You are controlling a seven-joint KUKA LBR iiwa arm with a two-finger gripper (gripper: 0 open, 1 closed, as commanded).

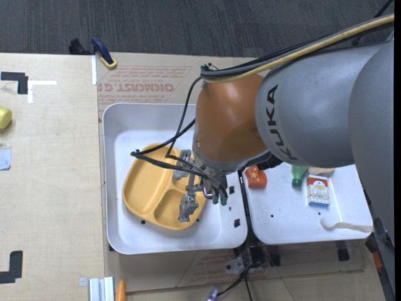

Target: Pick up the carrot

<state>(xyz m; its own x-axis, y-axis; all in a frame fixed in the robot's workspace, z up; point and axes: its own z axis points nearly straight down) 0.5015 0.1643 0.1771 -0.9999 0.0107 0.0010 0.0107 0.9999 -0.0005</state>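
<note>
Gripper (pixel 188 207): I cannot tell its state | over yellow tray (pixel 145 190), left bin (pixel 113 168) | carrot: I can't identify one, so nothing to aim at

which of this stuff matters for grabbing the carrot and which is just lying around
For the job:
- gripper, over the yellow tray
- orange-red piece in the right bin: maybe the carrot, hard to tell

Lying about:
- yellow tray
- green item
- small carton
- yellow object at the bench's left edge
</note>
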